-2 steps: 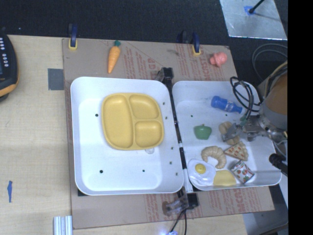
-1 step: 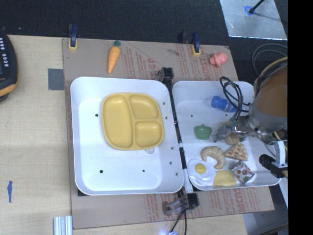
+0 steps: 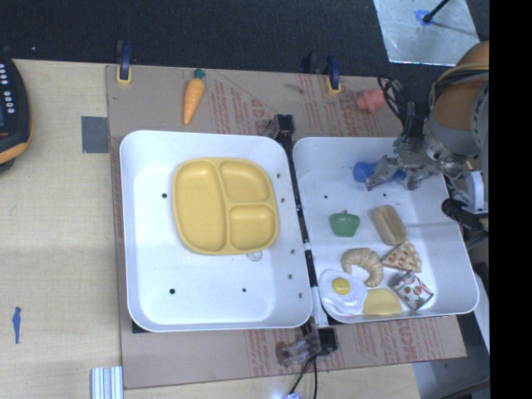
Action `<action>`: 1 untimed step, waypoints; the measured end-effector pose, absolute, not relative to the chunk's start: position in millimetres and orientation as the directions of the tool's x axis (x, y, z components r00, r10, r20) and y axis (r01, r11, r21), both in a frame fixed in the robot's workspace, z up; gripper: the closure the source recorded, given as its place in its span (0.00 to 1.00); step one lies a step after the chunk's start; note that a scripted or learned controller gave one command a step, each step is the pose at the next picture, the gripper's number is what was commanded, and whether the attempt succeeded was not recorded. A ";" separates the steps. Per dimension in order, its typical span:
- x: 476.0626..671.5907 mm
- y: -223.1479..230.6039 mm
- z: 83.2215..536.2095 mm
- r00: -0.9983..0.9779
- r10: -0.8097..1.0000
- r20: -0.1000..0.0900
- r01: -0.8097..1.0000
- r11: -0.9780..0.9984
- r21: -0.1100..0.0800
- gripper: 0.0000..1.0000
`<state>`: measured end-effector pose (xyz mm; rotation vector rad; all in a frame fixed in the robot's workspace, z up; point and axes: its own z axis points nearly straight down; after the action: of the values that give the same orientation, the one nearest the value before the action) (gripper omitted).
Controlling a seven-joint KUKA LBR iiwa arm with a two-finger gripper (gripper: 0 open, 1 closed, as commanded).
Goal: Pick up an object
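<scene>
Gripper [image 3: 391,175] sits low in the right bin [image 3: 320,160], just beside the blue object [image 3: 363,171]; its grip I cannot tell.

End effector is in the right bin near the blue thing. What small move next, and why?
Probably ease the end effector slightly toward the left bin, centring it on the blue object. It sits just beside that piece, and the object is not visibly between the fingers.

Even, fairly bright overhead light falls on the tabletop [image 3: 58,248], while the floor toward twelve o'clock stays dark. The white bins [image 3: 150,223] glare softly, nearly washing out, with faint shadows under their rims toward six o'clock. The picture is mildly soft and grainy throughout.
</scene>
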<state>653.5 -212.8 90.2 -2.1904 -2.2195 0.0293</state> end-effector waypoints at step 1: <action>574.1 -203.4 91.4 -0.003 1.000 0.002 1.000 0.003 -0.009 0.00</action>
<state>574.1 -203.4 91.4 -2.2129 -2.2188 0.0084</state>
